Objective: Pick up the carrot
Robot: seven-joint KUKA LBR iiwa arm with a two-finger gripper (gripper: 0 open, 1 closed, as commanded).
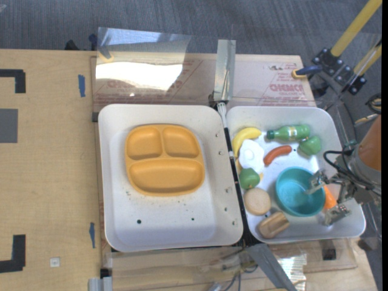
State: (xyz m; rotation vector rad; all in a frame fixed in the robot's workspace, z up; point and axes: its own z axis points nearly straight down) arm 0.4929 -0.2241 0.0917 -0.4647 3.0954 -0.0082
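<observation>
Your right bin [337, 128] is crowded: the teal bowl [298, 192] sits hard against the carrot [329, 197], with the bin's wall close on the other side. The left bin [115, 162] gives you open floor all around the orange tray [163, 159].

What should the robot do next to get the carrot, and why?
Probably shift a little toward the bin's right wall and lower. The gripper sits at the teal bowl's right rim, and the carrot is wedged beside that bowl.
</observation>
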